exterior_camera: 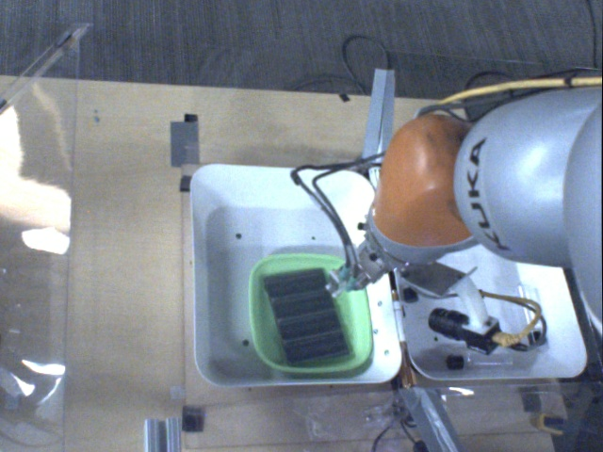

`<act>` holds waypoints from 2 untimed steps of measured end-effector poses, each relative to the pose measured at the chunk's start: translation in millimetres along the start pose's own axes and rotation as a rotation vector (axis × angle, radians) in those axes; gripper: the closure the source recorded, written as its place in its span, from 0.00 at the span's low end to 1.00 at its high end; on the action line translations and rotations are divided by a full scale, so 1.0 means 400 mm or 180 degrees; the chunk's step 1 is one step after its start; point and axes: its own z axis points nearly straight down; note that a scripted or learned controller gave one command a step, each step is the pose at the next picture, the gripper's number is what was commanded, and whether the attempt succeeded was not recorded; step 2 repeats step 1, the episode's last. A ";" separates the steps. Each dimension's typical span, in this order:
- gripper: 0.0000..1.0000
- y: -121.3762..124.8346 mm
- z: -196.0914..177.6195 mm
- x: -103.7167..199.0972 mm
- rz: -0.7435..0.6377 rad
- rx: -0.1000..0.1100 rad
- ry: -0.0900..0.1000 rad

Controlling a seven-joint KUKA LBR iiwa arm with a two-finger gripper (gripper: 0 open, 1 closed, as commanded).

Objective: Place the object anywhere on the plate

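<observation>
- Camera view: the left bin [212, 252] holds a green, rounded-square plate [262, 299] toward its near right corner.
- A dark ribbed rectangular object [301, 316] lies on the plate.
- The gripper [347, 277], at the plate's right edge, is largely hidden by the arm [490, 186]; its grip cannot be judged.

Two white bins [212, 281] sit side by side on a wooden bench [104, 252].

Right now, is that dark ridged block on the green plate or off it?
On it. The dark ridged block lies flat inside the green plate, with green rim showing around it, in the left bin.
</observation>
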 end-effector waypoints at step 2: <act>0.00 0.000 0.000 -0.001 0.0003 0.0000 0.0000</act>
